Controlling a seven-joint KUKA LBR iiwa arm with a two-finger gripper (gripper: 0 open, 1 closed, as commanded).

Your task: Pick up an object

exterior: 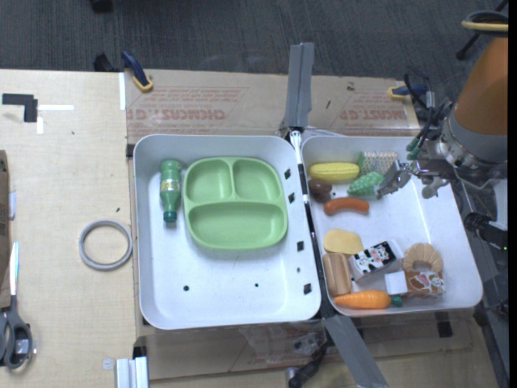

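Nearest lay one orange plastic carrot (362, 299) in the crowded right white bin (452, 241), beside a black-and-white carton (375, 259). One yellow corn cob (334, 170) and one red sausage (346, 206) sat near the gripper (401, 176); its state I cannot tell. One green divided plate (236, 201) and one green bottle (170, 189) occupied the left white bin (218, 293). Cardboard lettering was unreadable.

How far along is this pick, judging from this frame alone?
Done: the arm has reached over the right bin, with the gripper low near its back, by the green toy and corn. In hand: nothing shows between its fingers. Left: grasp and lift. The sausage, carrot and other toys lie in the bin; the bottle and green plate sit in the left bin.
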